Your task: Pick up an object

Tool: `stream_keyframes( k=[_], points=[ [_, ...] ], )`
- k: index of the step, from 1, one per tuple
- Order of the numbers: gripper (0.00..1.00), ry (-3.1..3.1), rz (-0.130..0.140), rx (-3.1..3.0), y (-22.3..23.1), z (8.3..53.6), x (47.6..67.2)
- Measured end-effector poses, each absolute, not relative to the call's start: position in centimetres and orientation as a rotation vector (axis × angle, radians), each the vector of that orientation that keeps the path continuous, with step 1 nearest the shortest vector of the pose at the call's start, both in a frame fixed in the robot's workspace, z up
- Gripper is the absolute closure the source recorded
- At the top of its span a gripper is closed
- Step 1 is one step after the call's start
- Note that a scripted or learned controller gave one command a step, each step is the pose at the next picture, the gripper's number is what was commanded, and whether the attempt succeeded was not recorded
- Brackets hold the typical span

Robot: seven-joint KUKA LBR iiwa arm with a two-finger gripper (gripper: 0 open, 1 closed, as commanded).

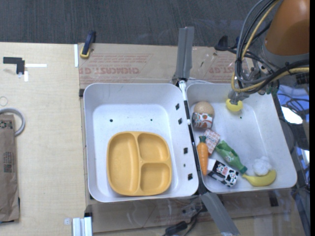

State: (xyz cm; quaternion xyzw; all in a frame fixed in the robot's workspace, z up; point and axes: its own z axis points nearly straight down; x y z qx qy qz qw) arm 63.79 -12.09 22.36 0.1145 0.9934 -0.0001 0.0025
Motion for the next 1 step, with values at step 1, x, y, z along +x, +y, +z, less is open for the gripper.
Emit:
stream_keyframes(
  k=[1],
  points=[
    [1.00, 3.134, -0.002, 0.072, -13.67, 22.80, 64.97]
  ],
)
